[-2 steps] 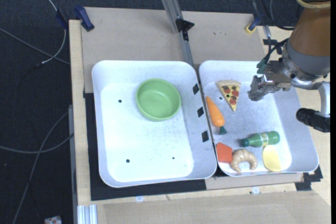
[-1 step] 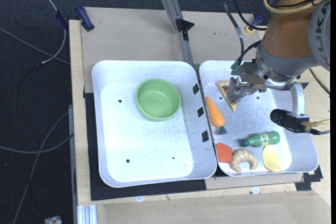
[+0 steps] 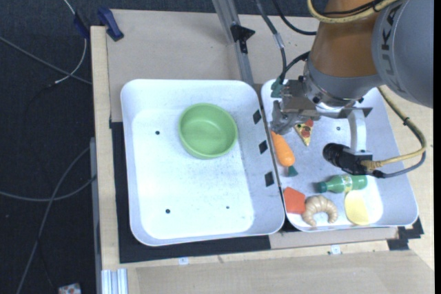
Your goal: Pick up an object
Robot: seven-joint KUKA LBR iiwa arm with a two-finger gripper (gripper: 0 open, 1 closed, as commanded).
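While the gripper (image 3: 286, 117) hangs above it, fingers' state unclear, one carrot (image 3: 282, 149) lies lengthwise far-to-near, green tip nearer; one green bowl (image 3: 208, 130) sits left.

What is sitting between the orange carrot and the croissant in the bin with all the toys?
In the camera view, a small red-orange block lies between the carrot and the croissant, in the right bin.

I see even, bright overhead light, soft shadows beneath the objects, mild glare on the shallow white plastic bins (image 3: 148, 96), slight overall softness.
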